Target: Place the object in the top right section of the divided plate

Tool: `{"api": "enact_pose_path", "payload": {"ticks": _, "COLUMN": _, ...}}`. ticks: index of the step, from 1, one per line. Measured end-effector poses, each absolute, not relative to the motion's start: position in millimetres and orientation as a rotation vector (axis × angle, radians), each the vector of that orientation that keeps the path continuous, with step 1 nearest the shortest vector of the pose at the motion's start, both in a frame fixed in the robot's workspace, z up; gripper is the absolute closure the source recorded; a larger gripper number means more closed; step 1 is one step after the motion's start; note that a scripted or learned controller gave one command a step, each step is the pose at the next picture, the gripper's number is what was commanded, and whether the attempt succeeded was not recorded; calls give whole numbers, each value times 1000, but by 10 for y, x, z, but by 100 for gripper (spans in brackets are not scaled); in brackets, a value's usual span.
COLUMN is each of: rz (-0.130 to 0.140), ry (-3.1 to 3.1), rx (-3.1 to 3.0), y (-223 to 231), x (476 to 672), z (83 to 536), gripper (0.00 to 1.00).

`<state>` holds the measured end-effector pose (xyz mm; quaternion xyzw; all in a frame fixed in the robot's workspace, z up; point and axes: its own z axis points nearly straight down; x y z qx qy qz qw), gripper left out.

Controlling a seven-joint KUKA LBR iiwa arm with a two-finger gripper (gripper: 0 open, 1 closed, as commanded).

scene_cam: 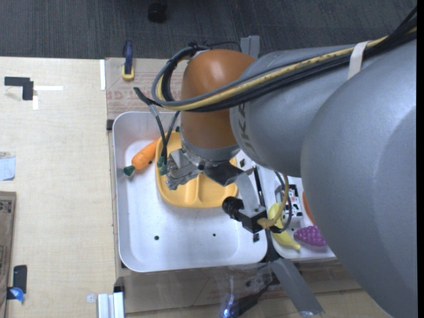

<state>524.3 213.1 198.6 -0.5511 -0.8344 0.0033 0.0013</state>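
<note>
Over the left bin (pixel 132 244), smooth white plastic with rounded corners, the grey arm (pixel 344 131) with its glossy orange band (pixel 212 91) is sitting low and covering most of the yellow divided plate (pixel 192 194); only the plate's lower-left curved rim and a bit of a raised divider are showing, so which section is which is hard to read. Gripper (pixel 179 171) is hanging over the plate's left part, metal-grey hardware, its state is something I cannot tell from this angle. Carrot (pixel 142 156), matte orange with a dark green stub, is lying on the bin floor just beside the plate's upper-left rim, looking outside the plate; long axis is running diagonally, green end pointing down-left toward the bin's left wall, thick end up-right toward the wrist. Black cables (pixel 165 85) are looping off the band. Right bin (pixel 291 254) is carrying a yellow banana (pixel 281 234) and a bumpy purple grape bunch (pixel 310 236), sitting just beside each other. No readable writing anywhere.
</note>
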Motion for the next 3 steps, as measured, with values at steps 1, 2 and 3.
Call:
{"api": "enact_pose_path", "payload": {"ticks": 1, "rz": 8, "ry": -2614, "rx": -1741, "y": 2076, "x": 6041, "z": 998, "gripper": 100}}
{"api": "enact_pose_path", "payload": {"ticks": 2, "rz": 17, "ry": -2612, "rx": -1740, "y": 2059, "x": 6040, "z": 1054, "gripper": 100}}
{"api": "enact_pose_path", "payload": {"ticks": 3, "rz": 18, "ry": -2436, "rx": -1982, "y": 2023, "x": 6587, "z": 897, "gripper": 100}}
